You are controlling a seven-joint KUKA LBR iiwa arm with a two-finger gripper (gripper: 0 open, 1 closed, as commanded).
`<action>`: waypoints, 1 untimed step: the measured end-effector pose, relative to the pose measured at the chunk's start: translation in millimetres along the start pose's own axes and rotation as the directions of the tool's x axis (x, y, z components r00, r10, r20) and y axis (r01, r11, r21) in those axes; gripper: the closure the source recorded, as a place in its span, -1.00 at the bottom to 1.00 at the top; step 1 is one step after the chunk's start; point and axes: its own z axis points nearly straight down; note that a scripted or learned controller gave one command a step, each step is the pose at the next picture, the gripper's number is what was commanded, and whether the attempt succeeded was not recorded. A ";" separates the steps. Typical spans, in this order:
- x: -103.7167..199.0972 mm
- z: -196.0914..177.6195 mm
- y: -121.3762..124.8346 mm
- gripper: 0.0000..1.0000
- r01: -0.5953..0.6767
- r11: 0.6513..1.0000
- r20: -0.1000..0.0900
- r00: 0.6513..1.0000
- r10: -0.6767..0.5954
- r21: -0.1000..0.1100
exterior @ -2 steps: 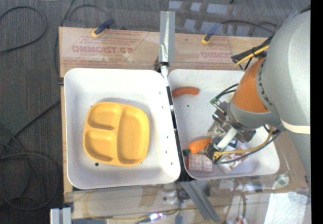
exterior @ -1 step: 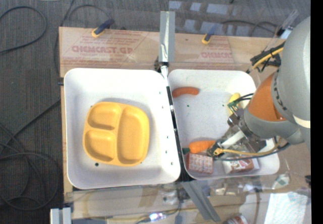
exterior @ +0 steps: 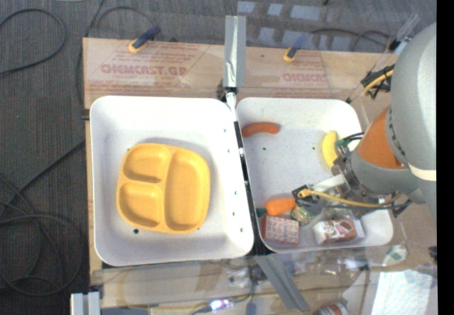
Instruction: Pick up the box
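The brown board table (exterior: 142,69) carries two shallow white bins side by side. The left bin (exterior: 106,115) holds only a yellow plastic plate with three compartments (exterior: 167,187). The right bin (exterior: 298,157) holds all the small things. The grey arm with its orange band (exterior: 418,108) reaches in from the right, its wrist low over the near right part of that bin. Its own bulk hides the jaws, so I cannot tell whether they are apart or together, and nothing is seen held.

Two boxes lie along the near wall of the right bin: a dark red card box (exterior: 281,230) at the near left corner and a white box with red-brown print (exterior: 335,230) to its right, under the wrist. Either could be the target.

A yellow banana (exterior: 330,147) lies further back on the right, an orange sausage (exterior: 260,129) at the far left, and an orange carrot (exterior: 281,205) just beyond the red box.

The step looks like the approach. The next move calls for centring over one box, clear of the carrot and the wall.
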 end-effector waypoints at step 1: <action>-10.4 -10.5 39.2 1.00 0.124 0.991 0.011 0.992 -0.125 0.048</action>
